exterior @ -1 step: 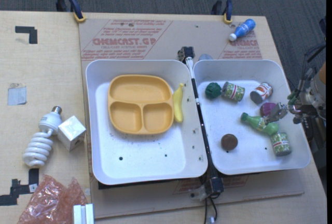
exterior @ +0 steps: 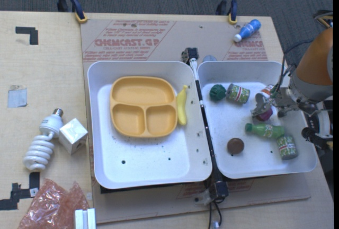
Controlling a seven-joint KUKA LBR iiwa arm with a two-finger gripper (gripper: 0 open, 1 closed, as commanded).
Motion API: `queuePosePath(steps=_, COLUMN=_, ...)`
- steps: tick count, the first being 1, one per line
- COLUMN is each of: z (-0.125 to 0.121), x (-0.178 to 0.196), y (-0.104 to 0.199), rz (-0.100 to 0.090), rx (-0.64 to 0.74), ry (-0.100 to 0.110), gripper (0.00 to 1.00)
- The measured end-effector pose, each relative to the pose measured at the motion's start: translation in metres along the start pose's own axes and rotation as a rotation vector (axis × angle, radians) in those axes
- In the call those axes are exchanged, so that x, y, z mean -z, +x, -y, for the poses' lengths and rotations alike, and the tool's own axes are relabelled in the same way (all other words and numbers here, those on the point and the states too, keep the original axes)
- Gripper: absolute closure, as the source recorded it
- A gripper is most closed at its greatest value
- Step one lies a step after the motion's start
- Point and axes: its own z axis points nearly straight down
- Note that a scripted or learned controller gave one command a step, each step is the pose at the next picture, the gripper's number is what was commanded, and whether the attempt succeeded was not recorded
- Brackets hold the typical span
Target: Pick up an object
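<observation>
In the right bin (exterior: 296, 167), near its right wall, the gripper (exterior: 263, 108) sat low over a small purple object (exterior: 265, 113), touching or nearly touching it; couldn't tell from this angle whether it was spread or pressed together, and nothing was visibly pinched, so I wouldn't call it a grasp. The grey arm with its orange band (exterior: 318, 61) reached in from the right edge of the bench. Just below the gripper lay a green bottle (exterior: 265, 130) on its side, and beyond its right end a small green-labelled can (exterior: 286, 147), near the bin's lower right corner. Left of the gripper, a second can (exterior: 238, 94) lay tilted, touching or just beside a dark green lumpy object (exterior: 217, 92). A brown round object (exterior: 235, 145) sat apart toward the bin's front. The left bin (exterior: 100, 164) held an orange divided tray (exterior: 143, 105) with a banana (exterior: 182, 106) against its right side. Outside the bins: a blue-and-white bottle (exterior: 247, 30) on the board at the back, a spiral light bulb (exterior: 42, 141) and a white cube (exterior: 73, 135) on the left. Judgement: step looked like descent/approach on the purple object, pick not confirmed. Next move would need a firm close centred on it, then a straight lift clear of the green bottle close below.
</observation>
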Motion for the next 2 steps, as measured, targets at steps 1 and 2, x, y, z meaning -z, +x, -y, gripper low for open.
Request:
queuePosePath(steps=1, z=-0.0683, x=0.0018, y=-0.0034, rz=-0.002, rx=0.003, ry=-0.005, gripper=0.00)
queuePosePath(steps=2, z=-0.0670, x=0.0117, y=-0.0072, rz=0.005, rx=0.002, ry=-0.003, gripper=1.00)
